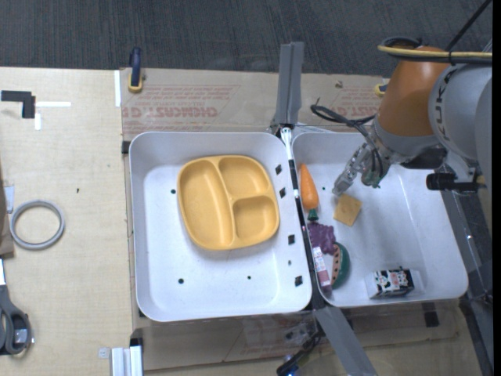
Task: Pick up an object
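Observation:
My gripper (pixel 354 175) hangs over the back left part of the right bin (pixel 438 284), just above and beside a tan cheese-like block (pixel 347 210). Its fingers point down and left with nothing visibly between them. An orange carrot (pixel 309 188) lies against the bin's left wall. Below the carrot are a purple bunch of grapes (pixel 320 236) and a watermelon slice (pixel 337 265). A small black and white carton (pixel 392 282) rests near the front of the right bin. A yellow divided plate (pixel 228 201) sits in the left bin (pixel 156 280).
A divider bar (pixel 290 92) runs between the two bins. On the bench at left lie a roll of tape (pixel 34 224) and scissors (pixel 13 327). A cable (pixel 333 116) loops behind the wrist.

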`<move>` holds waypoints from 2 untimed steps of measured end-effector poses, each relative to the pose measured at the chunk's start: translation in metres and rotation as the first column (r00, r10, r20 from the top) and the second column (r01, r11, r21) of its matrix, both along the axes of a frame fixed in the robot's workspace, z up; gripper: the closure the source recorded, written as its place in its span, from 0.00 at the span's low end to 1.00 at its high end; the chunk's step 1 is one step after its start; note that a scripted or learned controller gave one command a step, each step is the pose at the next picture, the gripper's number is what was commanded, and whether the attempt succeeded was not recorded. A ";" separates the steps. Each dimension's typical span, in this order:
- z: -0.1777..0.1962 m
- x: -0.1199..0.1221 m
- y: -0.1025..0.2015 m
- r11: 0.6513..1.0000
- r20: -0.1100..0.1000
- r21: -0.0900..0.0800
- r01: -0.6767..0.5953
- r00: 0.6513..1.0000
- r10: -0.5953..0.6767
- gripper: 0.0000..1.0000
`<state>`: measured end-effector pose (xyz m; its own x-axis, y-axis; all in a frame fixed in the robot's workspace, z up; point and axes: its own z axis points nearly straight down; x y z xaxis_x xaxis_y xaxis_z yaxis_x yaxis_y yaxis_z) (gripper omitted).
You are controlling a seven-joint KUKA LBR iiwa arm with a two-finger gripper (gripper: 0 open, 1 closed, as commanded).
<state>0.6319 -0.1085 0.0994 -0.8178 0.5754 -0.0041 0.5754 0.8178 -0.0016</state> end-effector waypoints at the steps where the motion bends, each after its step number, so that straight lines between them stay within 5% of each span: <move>1: -0.008 -0.012 -0.046 0.992 -0.002 0.002 0.123 0.992 -0.123 1.00; 2: 0.001 -0.011 -0.046 0.993 0.000 0.000 0.119 0.993 -0.119 1.00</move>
